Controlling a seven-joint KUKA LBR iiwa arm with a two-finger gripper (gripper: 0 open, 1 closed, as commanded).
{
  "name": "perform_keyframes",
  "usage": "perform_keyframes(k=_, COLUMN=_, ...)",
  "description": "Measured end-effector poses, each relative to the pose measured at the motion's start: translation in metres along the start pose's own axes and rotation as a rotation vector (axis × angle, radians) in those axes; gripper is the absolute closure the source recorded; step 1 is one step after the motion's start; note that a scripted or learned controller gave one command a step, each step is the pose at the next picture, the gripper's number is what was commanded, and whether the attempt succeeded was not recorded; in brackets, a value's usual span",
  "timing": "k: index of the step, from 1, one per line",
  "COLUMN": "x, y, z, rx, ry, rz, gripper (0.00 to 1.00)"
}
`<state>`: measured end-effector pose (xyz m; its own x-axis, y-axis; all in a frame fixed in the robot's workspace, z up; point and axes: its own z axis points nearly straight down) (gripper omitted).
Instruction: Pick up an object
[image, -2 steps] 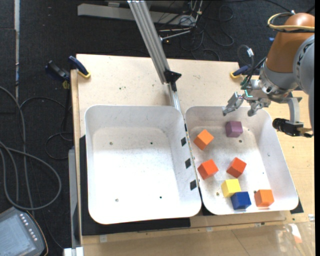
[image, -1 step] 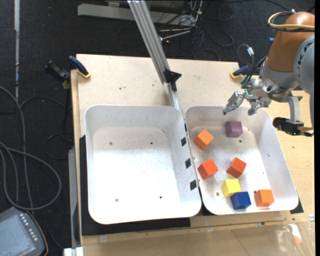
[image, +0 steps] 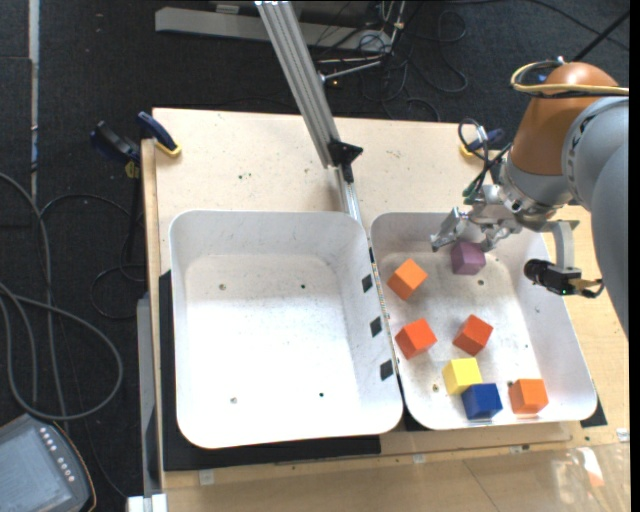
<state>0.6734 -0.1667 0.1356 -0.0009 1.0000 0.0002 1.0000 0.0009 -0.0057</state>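
My gripper (image: 466, 238) hangs over the far part of the right bin (image: 570, 345), reaching in from the right. A purple block (image: 467, 258) sits directly under it, partly covered by the gripper at its top edge; I cannot tell whether the block is gripped or resting on the bin floor. Three orange blocks lie nearby: one (image: 407, 278) to the left of the purple block, one (image: 415, 337) at the bin's middle left, one (image: 473, 333) at the middle.
Near the right bin's front edge lie a yellow block (image: 461, 374), a blue block (image: 481, 400) and another orange block (image: 528, 395). The left bin (image: 190, 300) stands beside it. A slanted metal bar (image: 305, 85) crosses above the far side of the bench.
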Motion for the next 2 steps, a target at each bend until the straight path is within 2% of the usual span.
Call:
perform_keyframes(k=1, x=-0.0016, y=0.0053, z=0.0128, rx=-0.023, ry=-0.006, rz=-0.001, gripper=0.0)
perform_keyframes(k=2, x=-0.0017, y=0.006, z=0.0035, rx=-0.026, ry=-0.009, rz=-0.004, gripper=1.0)
